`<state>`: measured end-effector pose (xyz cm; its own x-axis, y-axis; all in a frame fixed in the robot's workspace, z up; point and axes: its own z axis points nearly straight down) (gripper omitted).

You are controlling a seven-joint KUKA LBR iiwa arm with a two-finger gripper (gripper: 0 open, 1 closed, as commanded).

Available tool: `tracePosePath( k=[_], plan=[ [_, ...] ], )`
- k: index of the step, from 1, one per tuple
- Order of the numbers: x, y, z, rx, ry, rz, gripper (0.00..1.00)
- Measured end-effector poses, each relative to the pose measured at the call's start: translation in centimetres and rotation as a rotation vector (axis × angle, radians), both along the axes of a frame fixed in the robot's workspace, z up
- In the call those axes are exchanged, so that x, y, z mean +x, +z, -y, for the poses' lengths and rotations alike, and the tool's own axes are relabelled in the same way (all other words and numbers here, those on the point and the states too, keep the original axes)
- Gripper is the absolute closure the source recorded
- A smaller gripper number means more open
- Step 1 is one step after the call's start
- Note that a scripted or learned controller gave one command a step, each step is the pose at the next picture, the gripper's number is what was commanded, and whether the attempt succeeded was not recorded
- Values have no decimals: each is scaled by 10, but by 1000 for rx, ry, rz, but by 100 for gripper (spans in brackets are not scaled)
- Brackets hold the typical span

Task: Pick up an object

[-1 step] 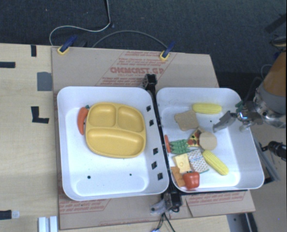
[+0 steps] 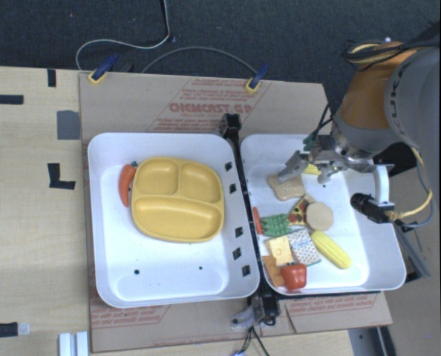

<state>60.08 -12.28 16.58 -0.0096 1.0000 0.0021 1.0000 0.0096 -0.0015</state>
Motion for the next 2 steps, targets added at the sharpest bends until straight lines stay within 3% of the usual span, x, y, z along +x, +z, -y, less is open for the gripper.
tracePosePath(
  k=[1, 2],
  plan=[
    [41, -83, -3, -9, -7, 6, 0],
    [62, -84, 17, 6, -16, -34, 0]
  ],
)
